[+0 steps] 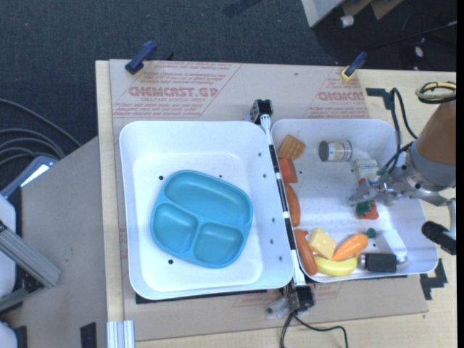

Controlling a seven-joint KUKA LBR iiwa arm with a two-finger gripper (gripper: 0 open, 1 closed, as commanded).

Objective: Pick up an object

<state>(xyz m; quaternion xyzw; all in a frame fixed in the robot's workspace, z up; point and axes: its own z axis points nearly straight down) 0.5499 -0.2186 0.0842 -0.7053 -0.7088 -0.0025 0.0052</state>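
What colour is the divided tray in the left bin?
Light blue. The divided tray shows plainly in the camera view, lying in the left bin.

One fixed camera above my bench (217,85), looking down at a slant, moderately far; both bins in frame, my arm (435,151) entering at 3 o'clock.

dark carpet floor (109,13), loose cables (29,133), printed cardboard bench top (188,93)
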